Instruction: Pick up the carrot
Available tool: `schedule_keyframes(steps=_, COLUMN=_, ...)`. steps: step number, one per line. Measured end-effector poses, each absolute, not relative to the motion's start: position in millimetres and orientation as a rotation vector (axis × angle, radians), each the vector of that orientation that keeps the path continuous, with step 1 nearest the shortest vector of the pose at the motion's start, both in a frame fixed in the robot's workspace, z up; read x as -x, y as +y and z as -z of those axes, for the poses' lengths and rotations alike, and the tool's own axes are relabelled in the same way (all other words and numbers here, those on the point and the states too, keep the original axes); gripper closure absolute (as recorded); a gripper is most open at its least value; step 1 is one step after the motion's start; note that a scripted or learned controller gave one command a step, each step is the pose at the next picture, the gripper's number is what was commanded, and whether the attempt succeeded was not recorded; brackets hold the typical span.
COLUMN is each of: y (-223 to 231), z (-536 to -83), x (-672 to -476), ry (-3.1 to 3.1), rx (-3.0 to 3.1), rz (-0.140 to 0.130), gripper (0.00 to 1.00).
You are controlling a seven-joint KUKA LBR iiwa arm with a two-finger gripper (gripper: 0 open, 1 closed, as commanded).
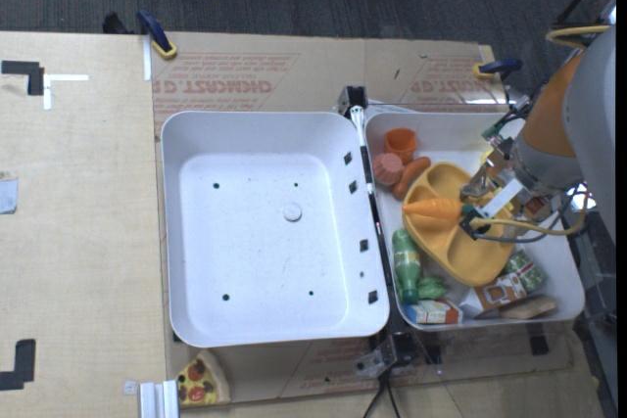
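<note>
Camera view.

Right bin [392,124]: crowded. Carrot [432,207] lies across the yellow dish [460,245], just left of the gripper [472,210], its thick end toward the gripper, apparently touching or nearly so; not seen between the fingers. The dish sits under and below the gripper. Up and left of the gripper: an orange cup [400,141], a pink round piece [388,169] and a sausage [415,174] close together. Down and left: a green bottle [407,260], then a carton [433,311] at the near wall. Below the gripper: a small box [502,291], a green packet [526,269] and a tan piece [529,309].

Left bin [176,210]: well left of the gripper, holding a small white disc [293,212] near its middle.

Edges and room: the gripper hangs over the right bin's middle, with the far wall above it and the right wall beneath the arm [568,122]. The left bin's floor offers broad open room. Cardboard [255,78] lies under both bins; clamps [157,34] grip its far edge. A pizza toy [199,381] lies outside, below the left bin.

Hard to make out: gripper state cannot be told; cables and dark parts clutter its tip. The arm is cut off at the right and hides part of the bin's right side. Labels on packets are unreadable.
</note>
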State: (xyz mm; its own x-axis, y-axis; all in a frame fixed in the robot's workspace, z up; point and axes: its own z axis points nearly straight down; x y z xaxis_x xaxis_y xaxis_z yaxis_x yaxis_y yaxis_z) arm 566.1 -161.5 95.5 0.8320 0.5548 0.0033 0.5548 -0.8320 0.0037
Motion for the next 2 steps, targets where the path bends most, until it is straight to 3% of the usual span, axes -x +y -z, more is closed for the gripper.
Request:
schedule_keyframes(steps=1, y=-96, z=-96, x=-591.9, ry=0.728, rx=-3.049, rz=-0.011, gripper=0.0)
schedule_keyframes(steps=2, y=-101, z=-96, x=-570.9, ry=0.356, rx=-3.116, rz=-0.011, gripper=0.0)
